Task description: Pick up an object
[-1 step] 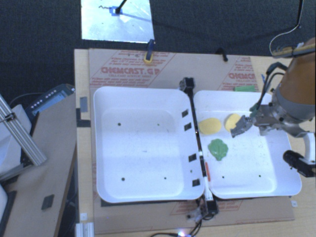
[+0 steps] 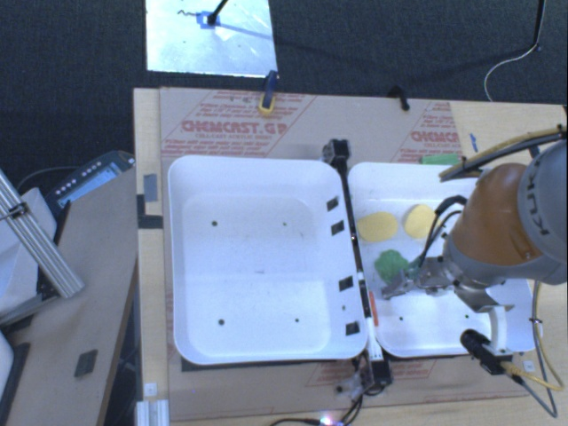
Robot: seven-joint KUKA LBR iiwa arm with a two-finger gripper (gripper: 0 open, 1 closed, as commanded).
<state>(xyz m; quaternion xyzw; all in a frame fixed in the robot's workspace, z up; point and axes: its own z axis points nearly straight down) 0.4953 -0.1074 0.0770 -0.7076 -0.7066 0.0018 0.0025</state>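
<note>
In the right bin (image 2: 417, 337) lie two flat yellow pieces, one (image 2: 378, 227) nearer the divider and one (image 2: 419, 221) beside the arm, plus a green leafy object (image 2: 390, 263) below them. My gripper (image 2: 397, 284) is low in this bin, just at the green object's lower right edge. Its metal fingers point left toward the divider. I cannot make out whether anything sits between them. The orange band of the arm (image 2: 488, 220) covers the bin's right part.
The left bin (image 2: 257, 264) is a shallow white tray with small dark holes. A black clip strip (image 2: 351, 256) runs between the bins. A cardboard sheet (image 2: 293, 118) lies under both. Cables and a black connector (image 2: 484, 349) hang at the arm's lower right.
</note>
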